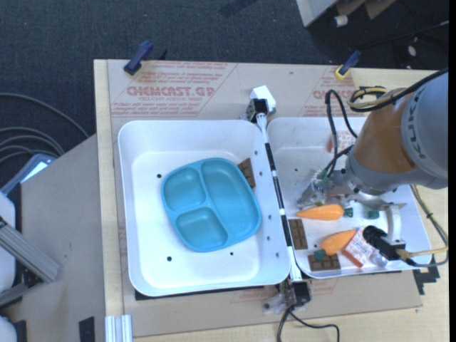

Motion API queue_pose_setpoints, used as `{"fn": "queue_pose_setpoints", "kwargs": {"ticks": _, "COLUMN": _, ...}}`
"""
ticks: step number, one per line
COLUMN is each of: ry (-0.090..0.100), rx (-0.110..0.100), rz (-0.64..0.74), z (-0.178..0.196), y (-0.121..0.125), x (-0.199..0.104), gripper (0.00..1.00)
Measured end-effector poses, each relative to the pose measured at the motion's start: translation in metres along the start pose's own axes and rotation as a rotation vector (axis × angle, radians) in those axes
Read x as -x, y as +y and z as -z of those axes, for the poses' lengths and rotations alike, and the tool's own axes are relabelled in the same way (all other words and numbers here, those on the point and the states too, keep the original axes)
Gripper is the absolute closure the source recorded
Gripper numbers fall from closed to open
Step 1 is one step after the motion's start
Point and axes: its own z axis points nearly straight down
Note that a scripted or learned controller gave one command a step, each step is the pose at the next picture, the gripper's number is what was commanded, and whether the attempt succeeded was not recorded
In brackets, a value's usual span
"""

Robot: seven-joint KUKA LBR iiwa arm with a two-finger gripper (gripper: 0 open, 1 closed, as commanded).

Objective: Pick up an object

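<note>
At right of frame, the grey-and-orange arm's gripper (333,185) sits low in the right white bin (299,137), just above an orange plastic carrot (322,213); its grip state cannot be told.

Place: a robotics lab, where I work. Evidence: my bench (214,84) is a raw board still bearing printed protective film, held down by blue clamps (138,57). Two white bins (135,191) sit on it side by side, joined by a black rail (272,177) with small fittings at each end. Loose cables (28,130) coil over dark carpet (107,13) on one side. An aluminium rail (28,251) lies at the edge. Play-food carrots (322,212) serve as test items.
</note>
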Motion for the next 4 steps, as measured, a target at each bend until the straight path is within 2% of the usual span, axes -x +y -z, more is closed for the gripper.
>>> {"fn": "queue_pose_setpoints", "kwargs": {"ticks": 1, "ry": -0.002, "rx": 0.004, "rz": 0.001, "z": 0.001, "y": 0.072, "x": 0.045, "gripper": 0.00}}
{"fn": "queue_pose_setpoints", "kwargs": {"ticks": 2, "ry": -0.001, "rx": 0.001, "rz": 0.001, "z": 0.010, "y": 0.072, "x": 0.045, "gripper": 1.00}}
{"fn": "queue_pose_setpoints", "kwargs": {"ticks": 3, "ry": -0.001, "rx": 0.001, "rz": 0.001, "z": 0.011, "y": 0.072, "x": 0.045, "gripper": 0.00}}
{"fn": "queue_pose_setpoints", "kwargs": {"ticks": 4, "ry": -0.001, "rx": 0.003, "rz": 0.001, "z": 0.021, "y": 0.073, "x": 0.044, "gripper": 1.00}}
